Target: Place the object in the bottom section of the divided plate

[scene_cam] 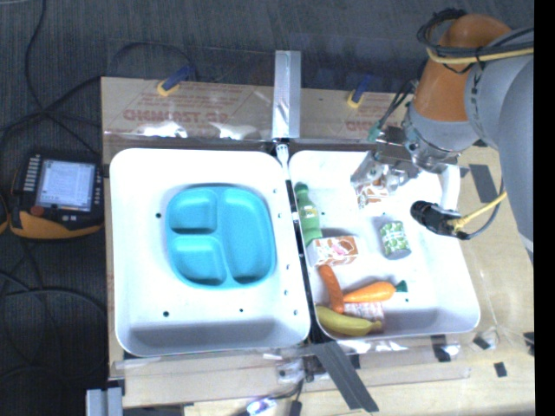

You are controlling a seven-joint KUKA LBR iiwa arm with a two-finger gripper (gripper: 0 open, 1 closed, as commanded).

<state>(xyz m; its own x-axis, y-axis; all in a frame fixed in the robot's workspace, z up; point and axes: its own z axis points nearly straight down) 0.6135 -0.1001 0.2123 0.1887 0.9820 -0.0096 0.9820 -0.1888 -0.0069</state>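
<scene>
A blue divided plate [221,235] lies in the left white bin [139,310]. It has two small sections on its left and one large section on its right. My gripper [380,178] hangs over the upper part of the right bin [451,302], reaching in from the right. Directly under it sits a small white and red carton-like item [374,193], partly covered by the gripper. Whether the item is gripped is unclear from this angle.
The right bin also holds a green bottle [306,215] along the divider, a red and white carton [335,250], a green packet [395,238], a carrot [369,293], a reddish stick-shaped item [329,284] and a banana [347,321]. A handheld screen [61,185] lies left of the bench.
</scene>
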